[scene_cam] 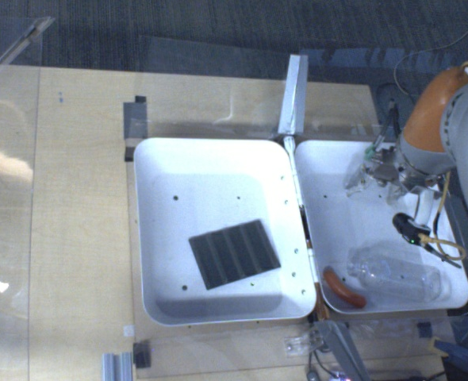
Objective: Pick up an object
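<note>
From above, no writing is legible; the gripper hovers in the right bin, grip state unclear, with a clear plastic bottle and red sausage-shaped object well nearer the bin's front edge.

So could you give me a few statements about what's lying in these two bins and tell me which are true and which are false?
1. A dark ribbed rectangular mat lies in the left white bin. True.
2. A clear plastic bottle stands upright in the right white bin. False: it lies on its side.
3. A reddish sausage-shaped object lies by the right bin's near corner. True.
4. The grey arm with the orange band hangs over the left bin. False: it is over the right bin.
</note>
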Action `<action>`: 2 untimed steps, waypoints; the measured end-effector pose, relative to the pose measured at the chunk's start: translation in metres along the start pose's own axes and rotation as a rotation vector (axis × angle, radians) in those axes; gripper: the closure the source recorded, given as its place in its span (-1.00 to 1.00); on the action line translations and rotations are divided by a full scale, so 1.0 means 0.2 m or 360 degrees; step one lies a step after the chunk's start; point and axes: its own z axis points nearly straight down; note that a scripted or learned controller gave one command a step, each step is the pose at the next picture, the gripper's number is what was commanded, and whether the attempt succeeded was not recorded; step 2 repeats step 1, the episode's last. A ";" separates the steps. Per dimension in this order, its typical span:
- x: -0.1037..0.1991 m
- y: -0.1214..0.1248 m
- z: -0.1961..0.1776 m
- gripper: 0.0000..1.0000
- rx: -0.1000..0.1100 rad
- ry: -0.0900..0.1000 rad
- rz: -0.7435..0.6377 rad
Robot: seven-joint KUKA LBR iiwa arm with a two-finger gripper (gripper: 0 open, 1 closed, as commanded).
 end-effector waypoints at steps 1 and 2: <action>0.10 -0.14 -0.34 -1.00 0.0006 0.0000 0.0061; 0.10 -0.14 -0.34 -1.00 0.0006 0.0000 0.0061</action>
